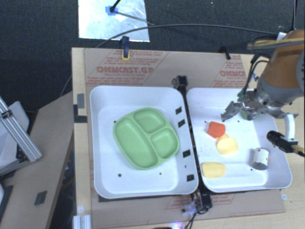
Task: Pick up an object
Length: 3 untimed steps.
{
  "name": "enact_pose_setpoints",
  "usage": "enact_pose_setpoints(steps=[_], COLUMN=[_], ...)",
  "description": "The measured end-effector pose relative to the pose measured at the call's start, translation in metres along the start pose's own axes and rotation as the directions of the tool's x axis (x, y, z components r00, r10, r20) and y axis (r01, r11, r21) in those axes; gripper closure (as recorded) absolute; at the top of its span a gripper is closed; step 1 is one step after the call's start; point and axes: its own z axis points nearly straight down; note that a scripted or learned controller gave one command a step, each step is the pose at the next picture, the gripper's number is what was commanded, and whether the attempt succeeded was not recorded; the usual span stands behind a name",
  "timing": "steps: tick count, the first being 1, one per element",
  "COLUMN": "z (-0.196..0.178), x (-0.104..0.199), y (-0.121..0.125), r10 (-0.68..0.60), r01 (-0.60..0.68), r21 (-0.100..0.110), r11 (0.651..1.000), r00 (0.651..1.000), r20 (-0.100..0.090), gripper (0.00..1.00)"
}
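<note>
You have two white bins side by side on the tabletop. The left bin carries a green divided plate, lying a little askew near its middle. The right bin holds the things to pick: a red block, a pale yellow lump touching the block's lower right side, a yellow piece nearer the front wall, and a small grey and white cylinder toward the right.

The red block and the yellow lump crowd each other, so neither has a free side where they meet. The yellow piece lies apart from them, close to the shared wall between the bins. The cylinder stands well apart, with bare bin floor around it. A black part of the arm's hardware reaches over the right rim just above the cylinder. The back half of the right bin, under the arm, is open floor.

The arm comes in from the right and bends down over the back right of that bin. Your tool points left and downward, above and to the right of the red block, not touching it. You cannot tell from this angle whether the tool is spread or pressed together; nothing shows between its tips.
</note>
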Motion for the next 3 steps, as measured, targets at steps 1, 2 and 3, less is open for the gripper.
enact_pose_setpoints(steps=[1, 2, 3], z=[0.062, 0.105, 0.087], x=[0.002, 0.004, 0.004], y=[-0.001, 0.002, 0.008], r10=[0.001, 0.001, -0.001], r01=[-0.001, -0.001, 0.001], r21=[0.0, -0.006, -0.027], r11=[1.0, 1.0, 1.0], r00=[1.0, 1.0, 1.0], r20=[0.0, -0.006, -0.002], gripper=[0.0, 0.0, 1.0])
